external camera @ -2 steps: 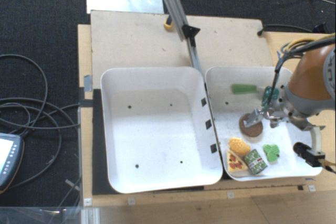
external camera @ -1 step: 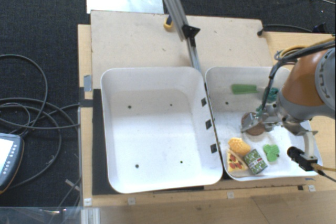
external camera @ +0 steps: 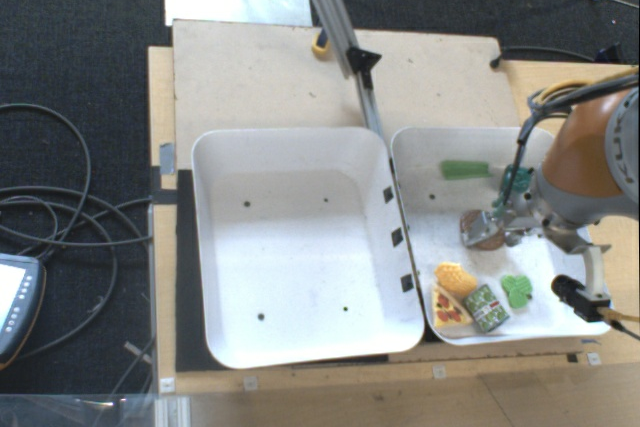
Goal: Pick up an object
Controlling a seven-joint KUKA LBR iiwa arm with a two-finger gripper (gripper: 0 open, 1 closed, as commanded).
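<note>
The right bin holds several small objects. A green flat piece lies toward its back. Near the front sit a yellow lumpy item, a red-and-yellow pizza-slice toy, a green can and a small green leafy toy. My gripper hangs low in the middle of the right bin, above the yellow item and below the green flat piece. A brownish round shape shows at its tip; I cannot tell what it is.
The left bin stands beside the right one, sharing a dividing wall. A slanted metal pole runs from the top down to the bins' junction. Cables and a tablet lie on the floor at left.
</note>
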